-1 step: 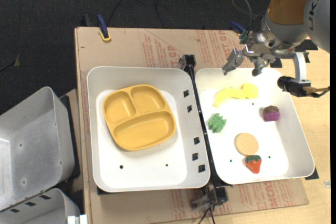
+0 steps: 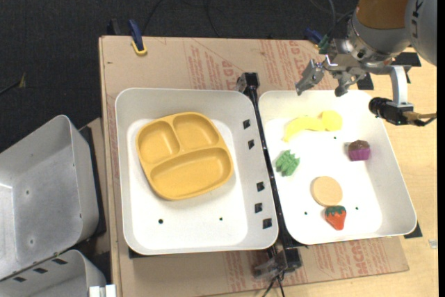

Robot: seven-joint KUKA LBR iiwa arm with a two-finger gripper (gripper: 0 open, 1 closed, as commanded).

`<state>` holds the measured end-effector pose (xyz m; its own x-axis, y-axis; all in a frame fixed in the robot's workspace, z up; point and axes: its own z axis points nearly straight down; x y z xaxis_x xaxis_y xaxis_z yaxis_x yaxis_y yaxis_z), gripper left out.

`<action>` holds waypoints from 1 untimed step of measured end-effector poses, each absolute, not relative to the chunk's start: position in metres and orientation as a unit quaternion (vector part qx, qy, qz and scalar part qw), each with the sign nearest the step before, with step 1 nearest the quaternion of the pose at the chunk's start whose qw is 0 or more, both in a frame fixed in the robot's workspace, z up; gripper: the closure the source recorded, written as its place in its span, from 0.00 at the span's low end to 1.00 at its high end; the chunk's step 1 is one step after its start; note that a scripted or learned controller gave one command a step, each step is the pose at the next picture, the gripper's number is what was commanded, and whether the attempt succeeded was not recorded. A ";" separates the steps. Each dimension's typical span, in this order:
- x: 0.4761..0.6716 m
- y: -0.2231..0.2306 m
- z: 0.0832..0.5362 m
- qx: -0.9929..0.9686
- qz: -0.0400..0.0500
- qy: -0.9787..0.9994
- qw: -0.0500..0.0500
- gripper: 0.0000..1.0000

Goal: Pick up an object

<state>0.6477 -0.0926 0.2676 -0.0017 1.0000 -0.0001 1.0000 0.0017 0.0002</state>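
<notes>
The right bin (image 2: 389, 215) holds a yellow banana-like toy (image 2: 313, 124), a green leafy piece (image 2: 286, 163), a purple block (image 2: 359, 150), a tan round cookie (image 2: 326, 190) and a red strawberry (image 2: 336, 217). My gripper (image 2: 324, 82) hangs over the bin's far edge, above and behind the yellow toy. Its two fingers (image 2: 306, 81) are spread apart with nothing between them.
The left bin (image 2: 132, 219) carries a yellow three-compartment tray (image 2: 184, 155). Black clips line the divider (image 2: 259, 170) between the bins. A grey container (image 2: 42, 191) stands at the left. Cables lie on the dark floor behind the bench.
</notes>
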 end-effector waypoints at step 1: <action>0.645 -0.094 0.224 0.707 -0.002 0.707 -0.001 0.00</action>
